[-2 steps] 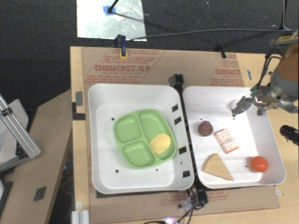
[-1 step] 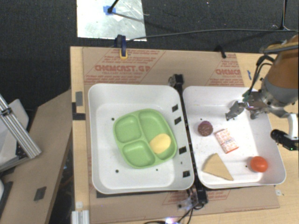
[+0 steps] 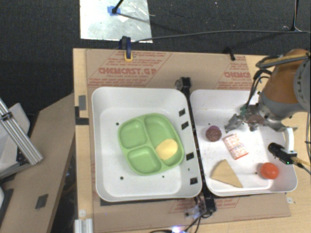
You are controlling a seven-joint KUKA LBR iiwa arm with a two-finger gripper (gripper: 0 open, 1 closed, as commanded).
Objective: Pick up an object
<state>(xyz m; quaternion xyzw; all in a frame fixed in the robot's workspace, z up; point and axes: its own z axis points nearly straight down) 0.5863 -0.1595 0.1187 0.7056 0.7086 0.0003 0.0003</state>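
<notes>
Nothing is sitting between the claw's [image 3: 236, 123] fingers, which are standing spread and empty just above the floor of the right bin [image 3: 204, 103]. So the pick is not yet done: closing on something and lifting are remaining. Nearest the claw, four candidates are lying: one dark red ball [image 3: 213, 133] just beside it, one small printed packet [image 3: 234, 146] below it, one tan wedge [image 3: 226, 173] farther off, one orange-red ball [image 3: 268, 170]. Well apart from the claw, in the left bin [image 3: 104, 130], one green divided tray [image 3: 141, 144] is carrying one yellow lump [image 3: 167, 149].
</notes>
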